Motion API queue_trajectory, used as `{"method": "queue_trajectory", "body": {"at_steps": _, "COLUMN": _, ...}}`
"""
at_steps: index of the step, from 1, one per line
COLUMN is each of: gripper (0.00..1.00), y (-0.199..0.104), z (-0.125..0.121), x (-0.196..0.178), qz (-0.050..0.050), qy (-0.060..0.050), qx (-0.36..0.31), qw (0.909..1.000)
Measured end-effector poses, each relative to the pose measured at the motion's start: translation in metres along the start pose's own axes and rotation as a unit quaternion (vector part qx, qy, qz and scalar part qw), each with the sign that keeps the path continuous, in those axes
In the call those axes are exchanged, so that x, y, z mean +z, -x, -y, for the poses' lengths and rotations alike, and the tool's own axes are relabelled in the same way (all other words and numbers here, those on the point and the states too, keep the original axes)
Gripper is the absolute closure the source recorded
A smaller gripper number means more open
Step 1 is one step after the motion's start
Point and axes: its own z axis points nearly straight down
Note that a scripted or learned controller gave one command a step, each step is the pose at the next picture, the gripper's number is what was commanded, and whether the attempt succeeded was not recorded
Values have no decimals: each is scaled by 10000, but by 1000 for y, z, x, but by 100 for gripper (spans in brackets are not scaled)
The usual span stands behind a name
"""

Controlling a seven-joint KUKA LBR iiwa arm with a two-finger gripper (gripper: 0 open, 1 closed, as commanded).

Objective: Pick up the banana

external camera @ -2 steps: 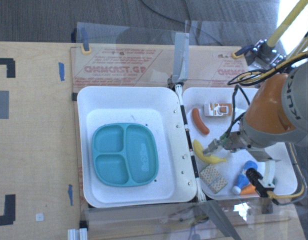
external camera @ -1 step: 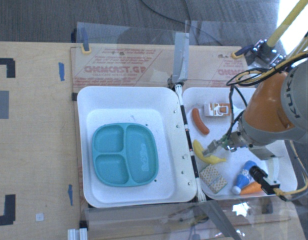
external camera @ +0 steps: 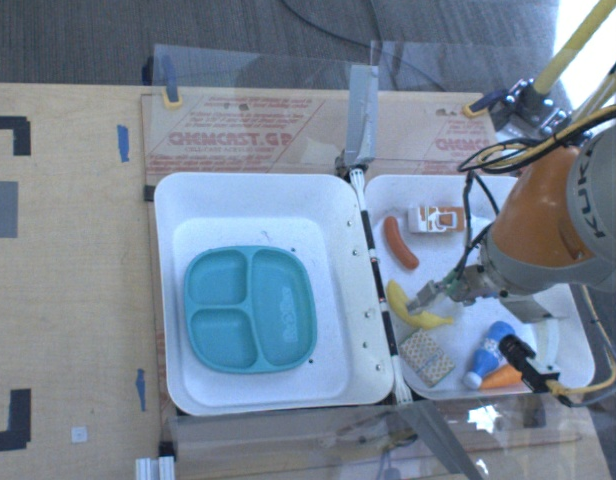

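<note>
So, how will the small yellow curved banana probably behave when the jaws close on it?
The small yellow curved banana looks like smooth plastic, so it is probably stiff and light. Its rounded, tapering body may slip from the gripper, which is right at it. Lying flat on its curve in the right white bin, it might pivot if nudged.

matt teal plastic tray [external camera: 250,308], glossy banana [external camera: 413,311]

The wooden bench [external camera: 68,298] bears two white bins [external camera: 178,268] side by side.
</note>
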Motion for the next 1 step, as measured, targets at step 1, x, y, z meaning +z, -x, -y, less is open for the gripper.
{"method": "queue_trajectory", "body": {"at_steps": 1, "gripper": 0, "y": 0, "z": 9, "x": 0, "qz": 12, "qy": 3, "qx": -2, "qw": 10000}}
